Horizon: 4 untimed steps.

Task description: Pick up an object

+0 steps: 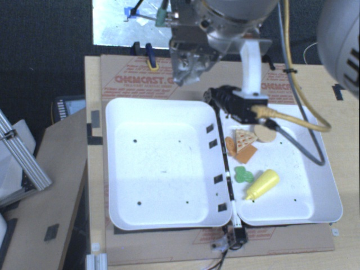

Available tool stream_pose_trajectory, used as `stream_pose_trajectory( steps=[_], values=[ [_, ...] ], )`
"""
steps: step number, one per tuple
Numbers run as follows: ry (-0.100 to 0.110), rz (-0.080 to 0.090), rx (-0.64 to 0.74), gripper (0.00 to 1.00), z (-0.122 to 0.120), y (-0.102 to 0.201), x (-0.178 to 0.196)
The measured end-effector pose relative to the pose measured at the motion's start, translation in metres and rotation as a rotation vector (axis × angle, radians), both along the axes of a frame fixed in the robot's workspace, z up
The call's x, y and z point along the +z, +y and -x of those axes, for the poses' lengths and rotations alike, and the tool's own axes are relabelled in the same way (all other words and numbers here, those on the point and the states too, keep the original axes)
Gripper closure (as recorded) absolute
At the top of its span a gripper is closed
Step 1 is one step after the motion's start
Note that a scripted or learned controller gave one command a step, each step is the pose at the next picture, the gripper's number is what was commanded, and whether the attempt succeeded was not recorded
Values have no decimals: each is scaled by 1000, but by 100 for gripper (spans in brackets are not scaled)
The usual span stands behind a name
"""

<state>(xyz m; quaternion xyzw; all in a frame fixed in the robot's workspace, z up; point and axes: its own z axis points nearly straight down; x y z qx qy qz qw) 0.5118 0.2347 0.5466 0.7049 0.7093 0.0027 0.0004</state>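
Both white bins [157, 167] look like smooth, slightly glossy plastic — thin-walled. The yellow bottle [262, 184] looks like glossy plastic too. The bench [93, 66] shows matt, pale wood — under printed cardboard [140, 79].

Mounted above the bench [315, 94], looking down at a slant on two white bins: left bin [163, 162], right bin [298, 196]. Set near enough that both bins take up most of the frame, with the dark floor beyond the left bin's far and left sides. Faces so that the arm [236, 4] enters from the right of the left bin, looming large and close to the lens at the top. Single view; no overlap with another.
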Motion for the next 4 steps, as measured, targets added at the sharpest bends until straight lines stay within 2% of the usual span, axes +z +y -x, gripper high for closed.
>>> stream_pose_trajectory(
  steps=[1, 2, 3, 4],
  values=[
    [5, 2, -2, 100, 26, -1, -12],
    [3, 2, -2, 0, 25, -1, -12],
    [1, 0, 0, 100, 25, -1, 0],
    [2, 1, 1, 0, 25, 0, -1]
  ],
)
